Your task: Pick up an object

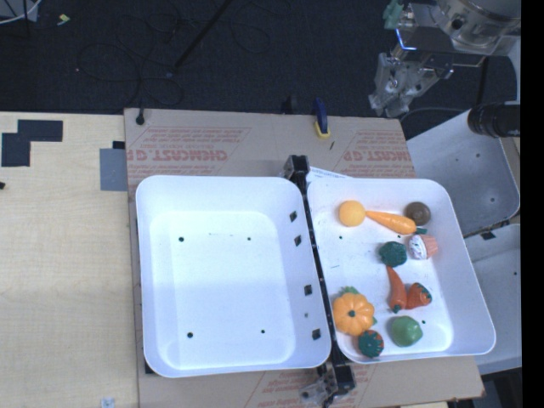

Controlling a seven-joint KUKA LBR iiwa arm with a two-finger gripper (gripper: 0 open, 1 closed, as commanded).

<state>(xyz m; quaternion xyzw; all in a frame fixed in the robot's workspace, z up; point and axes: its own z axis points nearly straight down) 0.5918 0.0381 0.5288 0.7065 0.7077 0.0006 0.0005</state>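
Note:
The right bin (463, 253) holds several toy foods: a yellow ball (351, 213), an orange carrot (392, 222), a brown round piece (416, 213), a dark green piece (393, 253), a small white and pink piece (422, 246), a red-orange carrot (396, 289), a red piece (418, 296), an orange pumpkin (353, 312), a green piece (405, 331) and a dark green and red piece (371, 343). My gripper (398, 92) hangs high beyond the far edge of the right bin, away from all of them, with nothing seen in it.
The left bin (221, 274) sits beside the right one on a cardboard sheet (212, 147). A blue and yellow clamp (321, 119) stands at the board's far edge. Light wooden bench lies to the left.

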